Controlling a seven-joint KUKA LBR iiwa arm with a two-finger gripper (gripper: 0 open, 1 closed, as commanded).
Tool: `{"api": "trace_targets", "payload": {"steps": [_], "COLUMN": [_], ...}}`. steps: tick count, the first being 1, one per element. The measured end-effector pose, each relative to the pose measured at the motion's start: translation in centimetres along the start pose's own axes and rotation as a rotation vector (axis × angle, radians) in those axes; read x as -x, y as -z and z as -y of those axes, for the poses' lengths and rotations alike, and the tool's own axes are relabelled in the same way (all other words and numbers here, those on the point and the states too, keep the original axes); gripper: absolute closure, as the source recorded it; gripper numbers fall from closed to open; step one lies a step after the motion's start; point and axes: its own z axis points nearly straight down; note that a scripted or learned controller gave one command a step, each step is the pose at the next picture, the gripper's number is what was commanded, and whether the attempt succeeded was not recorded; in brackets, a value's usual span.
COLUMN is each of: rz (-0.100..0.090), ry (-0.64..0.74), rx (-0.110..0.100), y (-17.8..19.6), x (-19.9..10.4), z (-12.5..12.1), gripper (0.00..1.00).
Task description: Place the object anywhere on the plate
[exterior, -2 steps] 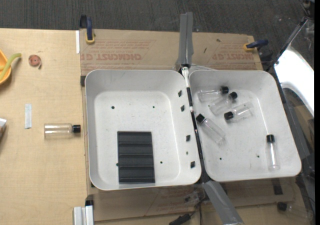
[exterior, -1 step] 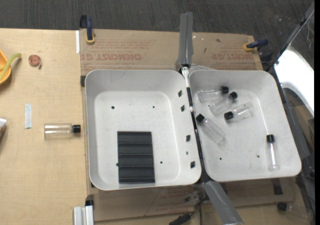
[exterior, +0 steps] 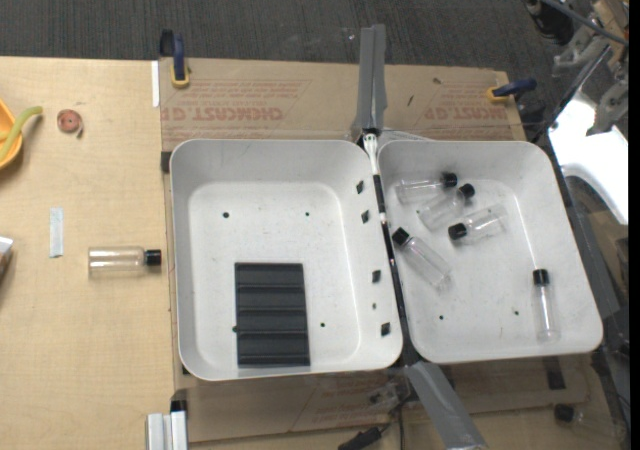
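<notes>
A dark ribbed plate (exterior: 270, 315) is laid flat in the left bin (exterior: 200, 238), toward its front — judged the drop spot. Right of the plate, in the right bin (exterior: 560, 238), five clear black-capped vials (exterior: 425, 258) are scattered loose, ready for picking. Whether the jaws are open cannot be told.

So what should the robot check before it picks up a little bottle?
1. Bottles in the right bin: ok, five clear vials lie there.
2. One easy to grab: ok, the vial near the right wall lies apart.
3. Others apart: not ok, three vials crowd together.
4. Dark ridged plate in the left bin free on top: ok.
5. End effector ready: cannot tell.
</notes>
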Motion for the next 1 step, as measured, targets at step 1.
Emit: {"api": "trace_targets", "payload": {"steps": [1], "rz": [0.003], "ry": [0.005], "rx": [0.0], "y": [-0.09], "x": [2.12], "z": [-10.51], "gripper": [0.0]}}
